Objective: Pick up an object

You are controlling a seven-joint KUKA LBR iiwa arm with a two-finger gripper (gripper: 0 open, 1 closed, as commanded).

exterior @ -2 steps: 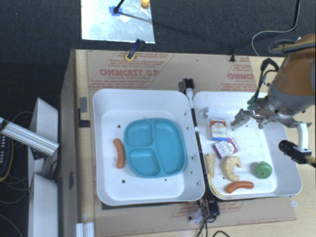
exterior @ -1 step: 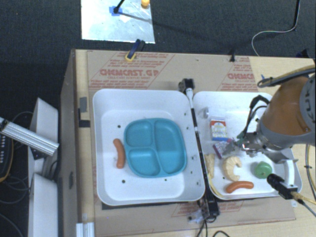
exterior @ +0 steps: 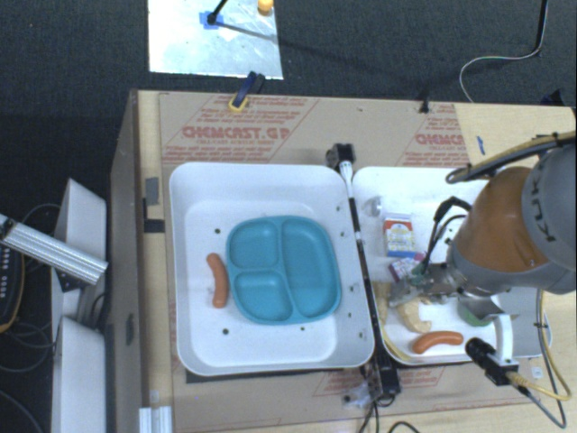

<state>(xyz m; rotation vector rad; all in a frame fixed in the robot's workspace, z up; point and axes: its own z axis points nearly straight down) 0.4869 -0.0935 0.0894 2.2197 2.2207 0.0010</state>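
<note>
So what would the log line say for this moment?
arm: over right bin | gripper: above clutter | left bin: blue tray, sausage

Hand (exterior: 406, 289) low in right bin (exterior: 374, 188), near sausage (exterior: 437, 340).

An orange-red sausage (exterior: 438, 340) lies flat (lengthwise, near the front wall) in the right bin (exterior: 371, 192).

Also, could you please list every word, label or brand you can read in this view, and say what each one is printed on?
"CHEMCAST GP": red print on the brown sheet behind the left bin.
"CHEMCAST": same red print, partly cut off, on the sheet behind the right bin.
"KU": letters on the arm's grey casing, cut off at the edge.
Small carton in the right bin: print too small to read.
</note>
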